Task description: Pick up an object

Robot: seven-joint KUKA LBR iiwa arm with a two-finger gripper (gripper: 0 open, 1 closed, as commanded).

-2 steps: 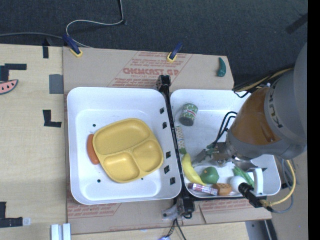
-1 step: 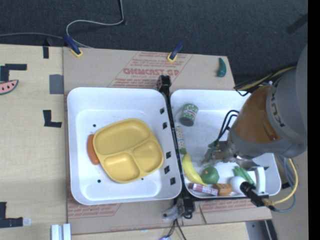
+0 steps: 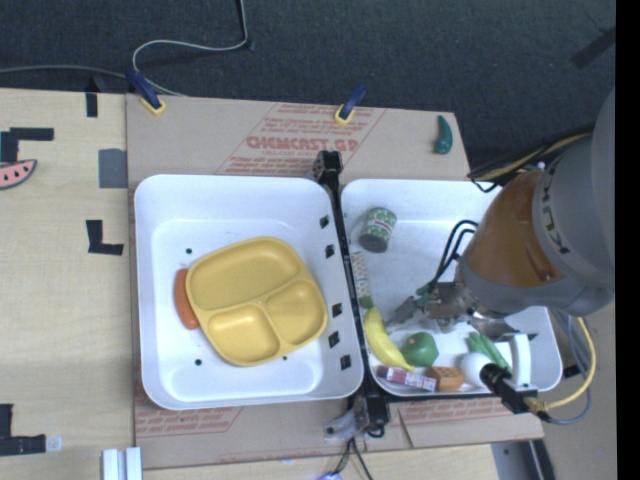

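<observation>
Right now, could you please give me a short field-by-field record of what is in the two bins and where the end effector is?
left bin: yellow divided tray, with an orange object partly under its left edge
right bin: green can, banana, green round fruit, small items along the near wall
end effector: low over the right bin, just above the green round fruit
grasp: cannot tell
outside bins: small green object on the cardboard

I see brown cardboard (image 3: pixel 290 143) under both bins, held by two yellow clips (image 3: pixel 350 108) at its far edge. A small green object (image 3: pixel 443 134) lies on its right corner. A cable (image 3: pixel 190 43) loops across dark carpet.
</observation>
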